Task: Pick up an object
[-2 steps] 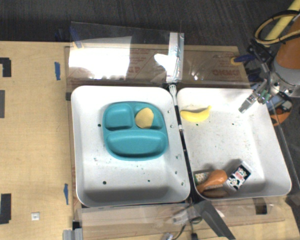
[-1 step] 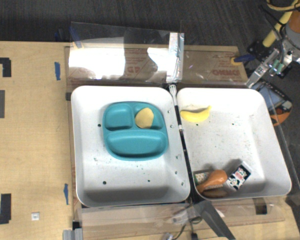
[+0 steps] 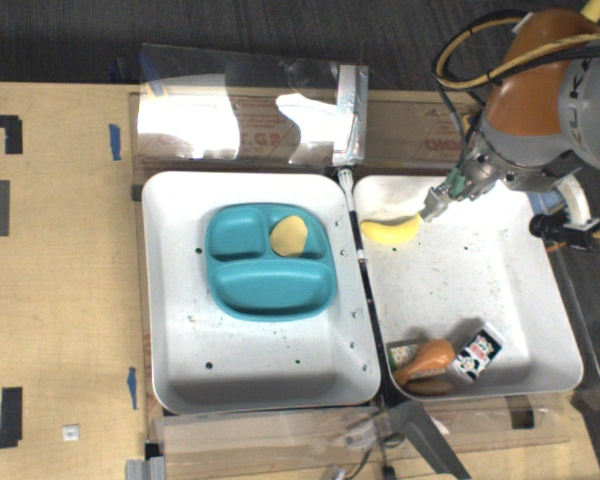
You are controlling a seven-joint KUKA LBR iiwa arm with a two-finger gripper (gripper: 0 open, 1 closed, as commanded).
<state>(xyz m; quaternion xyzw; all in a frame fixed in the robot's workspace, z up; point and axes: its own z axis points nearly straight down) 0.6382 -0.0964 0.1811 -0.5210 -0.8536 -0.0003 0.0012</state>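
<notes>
Touching banana (image 3: 391,230), pincer (image 3: 436,204)

Hardly any writing can be read from this height. The grey robot arm with the orange band (image 3: 540,88) carries part of a dark letter on its pale casing at the right edge, seemingly a "K" or "U" (it is cut off by the frame). The small black-and-white printed packet (image 3: 477,354) lying in the near corner of the right white bin (image 3: 500,268) shows markings too small to make out, and the brown cardboard strip (image 3: 420,138) behind the bins bears faint reddish print that stays illegible.
</notes>
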